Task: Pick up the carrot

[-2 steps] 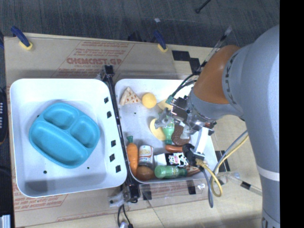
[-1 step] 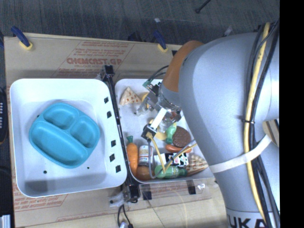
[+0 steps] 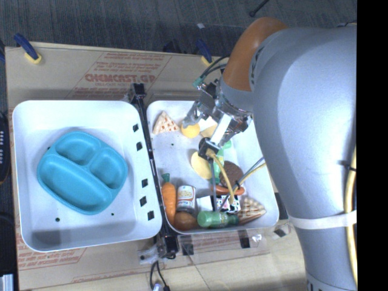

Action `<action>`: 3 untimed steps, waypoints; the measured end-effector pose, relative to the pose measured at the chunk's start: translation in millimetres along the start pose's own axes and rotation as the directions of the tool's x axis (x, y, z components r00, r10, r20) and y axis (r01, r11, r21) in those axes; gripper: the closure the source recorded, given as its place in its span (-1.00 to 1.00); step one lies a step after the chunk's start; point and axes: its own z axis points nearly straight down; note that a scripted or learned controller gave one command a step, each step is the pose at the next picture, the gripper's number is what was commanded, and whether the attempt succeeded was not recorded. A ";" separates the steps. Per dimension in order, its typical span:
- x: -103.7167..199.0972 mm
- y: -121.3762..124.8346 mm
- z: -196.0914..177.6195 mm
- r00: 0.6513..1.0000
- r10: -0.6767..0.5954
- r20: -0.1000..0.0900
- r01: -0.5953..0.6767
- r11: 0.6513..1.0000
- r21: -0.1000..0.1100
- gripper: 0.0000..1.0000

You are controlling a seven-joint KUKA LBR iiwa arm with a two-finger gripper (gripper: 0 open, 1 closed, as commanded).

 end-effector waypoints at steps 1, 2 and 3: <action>-36.1 -0.9 105.8 0.994 0.108 0.007 -0.108 0.994 0.007 -1.00; -34.4 -1.6 94.8 0.995 0.095 0.008 -0.095 0.995 0.014 1.00; -19.0 40.3 -65.9 0.996 0.093 -0.003 -0.093 0.996 -0.008 1.00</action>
